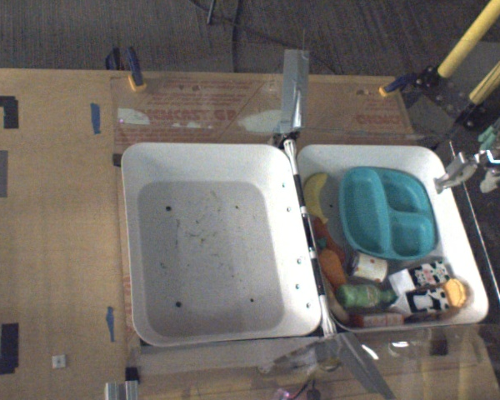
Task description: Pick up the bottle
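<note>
Bottle (365, 295), green, lies on side in right bin (471, 248), low in clutter, long axis running 3–9 o'clock. End effector (475, 163) at bin's right rim; bottle lies toward 7 o'clock from it. Opening and grip: cannot tell, view blurred.
</note>
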`<state>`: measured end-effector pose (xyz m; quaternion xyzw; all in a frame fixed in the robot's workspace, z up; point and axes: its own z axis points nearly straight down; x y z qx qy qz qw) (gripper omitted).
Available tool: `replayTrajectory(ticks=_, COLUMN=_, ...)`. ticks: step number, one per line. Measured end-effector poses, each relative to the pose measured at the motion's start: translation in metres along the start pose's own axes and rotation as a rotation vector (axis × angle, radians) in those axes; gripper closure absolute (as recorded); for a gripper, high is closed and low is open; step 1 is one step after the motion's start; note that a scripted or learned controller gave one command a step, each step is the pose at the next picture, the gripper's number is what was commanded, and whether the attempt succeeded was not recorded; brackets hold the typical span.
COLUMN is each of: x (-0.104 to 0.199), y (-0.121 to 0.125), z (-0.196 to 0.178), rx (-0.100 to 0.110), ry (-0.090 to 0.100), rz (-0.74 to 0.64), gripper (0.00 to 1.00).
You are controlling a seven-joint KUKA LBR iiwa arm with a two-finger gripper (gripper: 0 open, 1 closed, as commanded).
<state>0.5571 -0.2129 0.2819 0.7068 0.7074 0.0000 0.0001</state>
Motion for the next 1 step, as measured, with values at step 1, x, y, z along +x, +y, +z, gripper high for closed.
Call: replayTrajectory(ticks=1, x=-0.0108, y=-0.0091, z=0.1322, rx=-0.001, ry=0.0, rz=0.023, gripper=0.0)
